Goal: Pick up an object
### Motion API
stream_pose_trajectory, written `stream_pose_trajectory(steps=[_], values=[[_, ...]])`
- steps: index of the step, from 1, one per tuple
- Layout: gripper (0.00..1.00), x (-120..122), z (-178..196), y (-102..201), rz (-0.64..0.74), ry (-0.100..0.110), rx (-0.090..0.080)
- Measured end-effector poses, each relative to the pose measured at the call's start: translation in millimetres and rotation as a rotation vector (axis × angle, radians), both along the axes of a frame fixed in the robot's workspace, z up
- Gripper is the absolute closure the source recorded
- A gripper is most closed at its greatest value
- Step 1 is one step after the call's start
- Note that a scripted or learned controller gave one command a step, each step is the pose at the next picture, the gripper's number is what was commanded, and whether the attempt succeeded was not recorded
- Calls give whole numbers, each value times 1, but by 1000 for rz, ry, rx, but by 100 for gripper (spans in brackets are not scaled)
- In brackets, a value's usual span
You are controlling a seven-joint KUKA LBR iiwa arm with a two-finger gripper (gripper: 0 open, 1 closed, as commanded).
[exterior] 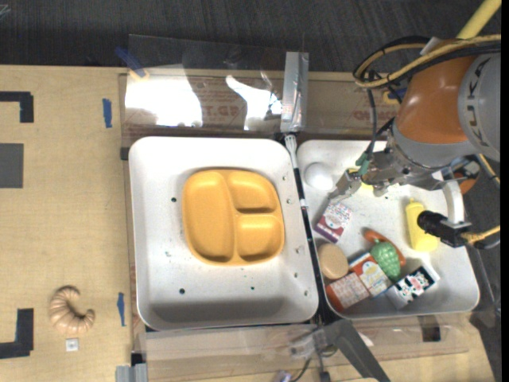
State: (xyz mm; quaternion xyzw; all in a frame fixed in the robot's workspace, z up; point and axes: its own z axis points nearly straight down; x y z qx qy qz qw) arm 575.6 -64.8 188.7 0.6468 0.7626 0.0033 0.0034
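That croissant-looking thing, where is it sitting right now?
The croissant lies on the tan bench top at the camera view's lower left, outside both bins, left of the white bin holding the yellow divided plate.

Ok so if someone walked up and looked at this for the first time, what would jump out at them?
Probably the yellow divided tray, sitting alone in the middle of the left bin. Next, the grey arm with its orange band reaching in at upper right, its claw over the right bin, where small items crowd together, such as a green-topped toy and a yellow piece. A croissant-like toy lies on the bench, lower left.
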Motion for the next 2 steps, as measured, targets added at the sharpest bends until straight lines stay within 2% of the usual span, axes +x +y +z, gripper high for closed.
stream_pose_trajectory(steps=[1, 2], values=[[0, -64, -101, -41, 11, 3, -2], [0, -45, 16, -24, 206, 0, -3]])
